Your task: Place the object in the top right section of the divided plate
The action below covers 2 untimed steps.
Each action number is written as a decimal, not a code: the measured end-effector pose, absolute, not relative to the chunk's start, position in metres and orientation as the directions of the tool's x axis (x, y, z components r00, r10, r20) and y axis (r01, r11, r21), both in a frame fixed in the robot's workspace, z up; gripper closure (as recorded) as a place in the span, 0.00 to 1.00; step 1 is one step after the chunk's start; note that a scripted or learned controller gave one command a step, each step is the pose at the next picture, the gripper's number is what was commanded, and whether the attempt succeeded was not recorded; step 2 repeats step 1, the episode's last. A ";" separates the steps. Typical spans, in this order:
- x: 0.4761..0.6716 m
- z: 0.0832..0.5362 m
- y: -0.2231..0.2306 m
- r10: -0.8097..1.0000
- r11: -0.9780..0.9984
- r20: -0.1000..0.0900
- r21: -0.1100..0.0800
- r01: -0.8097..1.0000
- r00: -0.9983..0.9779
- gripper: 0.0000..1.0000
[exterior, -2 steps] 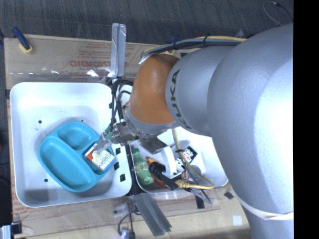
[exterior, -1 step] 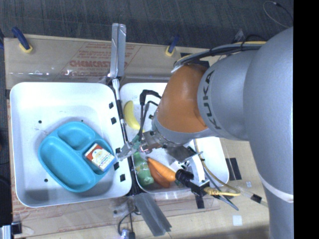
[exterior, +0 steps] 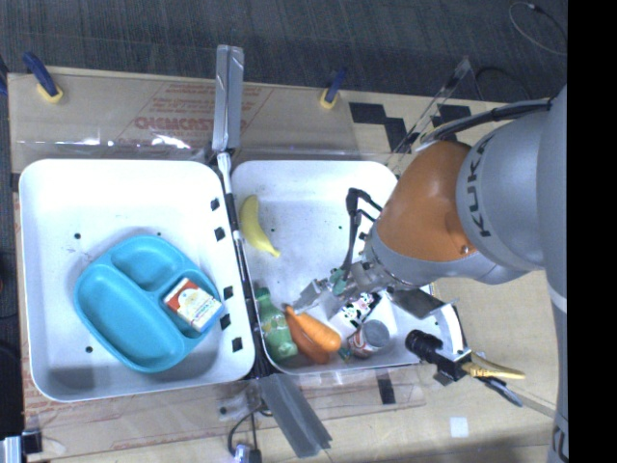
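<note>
Cardboard-topped table (exterior: 289, 104) under two white bins. In the right bin (exterior: 308, 177), I see the carrot (exterior: 313, 332) lying near the front wall, long axis running diagonally, tip up-left. My end effector (exterior: 342, 292) hovers just above-right of it; I cannot tell its opening. Beyond, a banana (exterior: 255, 226) sits amid open floor. The blue divided plate (exterior: 135, 302) holds a small box (exterior: 194, 304).
</note>
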State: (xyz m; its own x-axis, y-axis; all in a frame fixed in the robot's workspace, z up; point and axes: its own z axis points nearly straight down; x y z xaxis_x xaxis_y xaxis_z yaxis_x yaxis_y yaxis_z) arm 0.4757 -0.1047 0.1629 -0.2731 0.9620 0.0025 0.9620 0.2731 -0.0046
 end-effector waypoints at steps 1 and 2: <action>0.477 0.172 -0.104 0.961 0.277 0.003 -0.005 0.961 -0.277 1.00; 0.477 0.172 -0.104 0.961 0.277 0.003 -0.005 0.961 -0.277 1.00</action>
